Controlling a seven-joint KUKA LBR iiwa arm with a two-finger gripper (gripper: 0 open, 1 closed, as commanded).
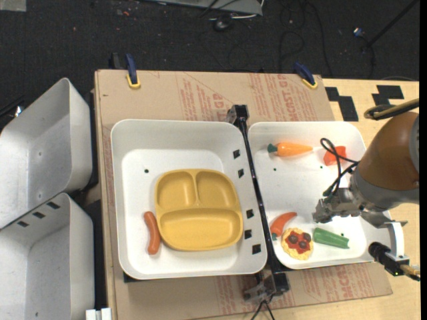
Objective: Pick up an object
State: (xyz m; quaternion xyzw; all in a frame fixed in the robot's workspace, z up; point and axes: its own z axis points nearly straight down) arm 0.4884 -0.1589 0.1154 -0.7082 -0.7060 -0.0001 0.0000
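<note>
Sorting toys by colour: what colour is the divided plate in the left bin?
Yellow; the divided plate shows plainly in the camera view.

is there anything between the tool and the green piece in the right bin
Nothing visible. The tool sits just above the green piece in the right bin; the small pizza and red pepper lie to its left, off the path.

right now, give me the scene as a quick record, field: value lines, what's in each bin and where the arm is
left bin: yellow divided plate, sausage beside its left edge
right bin: carrot, red piece, red chili, mini pizza, green piece
arm: reaching in from the right over the right bin
gripper: above the green piece, near the pizza
held: nothing seen between fingers
</note>
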